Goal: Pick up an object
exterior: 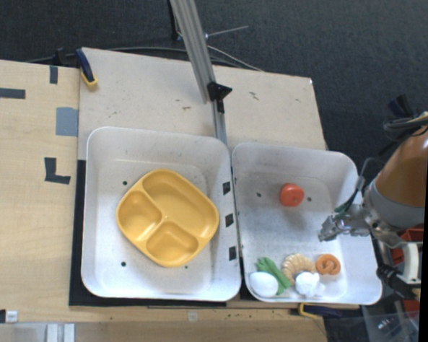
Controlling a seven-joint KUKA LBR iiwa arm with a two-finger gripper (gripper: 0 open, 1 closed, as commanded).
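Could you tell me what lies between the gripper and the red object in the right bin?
In the camera view, only bare white bin floor lies between the gripper and the red object.

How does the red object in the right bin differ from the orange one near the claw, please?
The red object is round and solid-looking; the orange object looks ring-like or coiled. The red one sits alone mid-bin, while the orange one lies among the items along the near edge, just below the claw. Both rest in the right bin.
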